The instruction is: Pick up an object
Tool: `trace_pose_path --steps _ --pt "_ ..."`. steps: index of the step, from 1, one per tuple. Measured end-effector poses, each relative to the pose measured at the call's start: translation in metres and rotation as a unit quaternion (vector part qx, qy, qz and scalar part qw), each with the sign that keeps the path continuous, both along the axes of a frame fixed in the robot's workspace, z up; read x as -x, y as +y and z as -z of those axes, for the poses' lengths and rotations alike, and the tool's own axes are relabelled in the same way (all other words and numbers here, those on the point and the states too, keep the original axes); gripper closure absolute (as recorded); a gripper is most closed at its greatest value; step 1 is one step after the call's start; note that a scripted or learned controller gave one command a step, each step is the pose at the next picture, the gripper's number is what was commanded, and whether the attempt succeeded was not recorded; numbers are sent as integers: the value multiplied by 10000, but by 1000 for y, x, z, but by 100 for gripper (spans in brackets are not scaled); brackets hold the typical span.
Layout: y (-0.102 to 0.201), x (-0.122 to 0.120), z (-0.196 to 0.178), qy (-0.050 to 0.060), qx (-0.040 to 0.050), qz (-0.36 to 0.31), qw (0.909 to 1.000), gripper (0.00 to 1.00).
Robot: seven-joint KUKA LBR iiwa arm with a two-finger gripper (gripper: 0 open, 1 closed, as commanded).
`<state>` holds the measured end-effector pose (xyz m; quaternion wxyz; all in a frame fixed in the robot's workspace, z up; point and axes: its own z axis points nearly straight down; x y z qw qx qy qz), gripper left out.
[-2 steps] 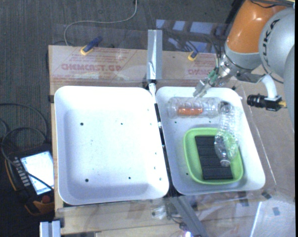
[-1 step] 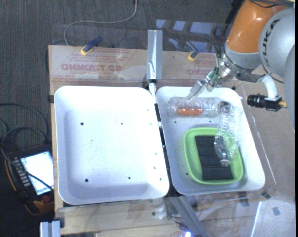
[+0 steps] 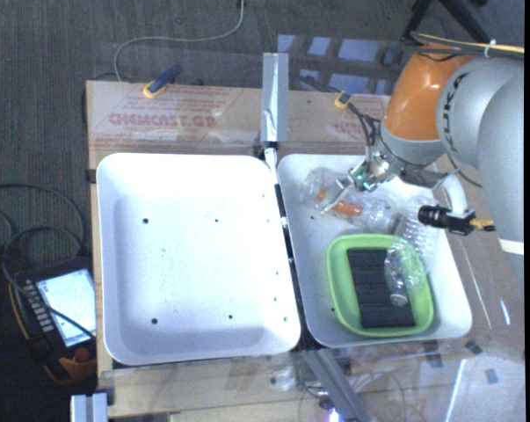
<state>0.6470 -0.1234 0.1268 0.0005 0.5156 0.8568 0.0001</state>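
The right bin (image 3: 310,262) holds a green tray (image 3: 337,280) at its front, and a black ridged block (image 3: 376,288) lies in the tray. A crumpled clear plastic piece (image 3: 403,266) rests on the tray's right side. Near the bin's back, a clear wrapper with orange bits (image 3: 339,203) lies on the floor. My gripper (image 3: 364,178) hangs low over the back of the right bin, just right of and above that wrapper, close to it. Nothing is visibly held.
The left bin (image 3: 194,253) stands beside the right one, with a raised rim between them. A metal post (image 3: 271,104) rises behind the bins' shared corner. The arm's grey and orange body (image 3: 458,104) covers the back right.
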Motion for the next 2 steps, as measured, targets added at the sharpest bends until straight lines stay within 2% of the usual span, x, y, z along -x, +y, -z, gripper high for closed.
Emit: trace_pose_path --steps 1,2 --pt "7 -9 21 70 1 -284 9996 0" --pt "8 -18 22 206 -1 -305 9993 0"
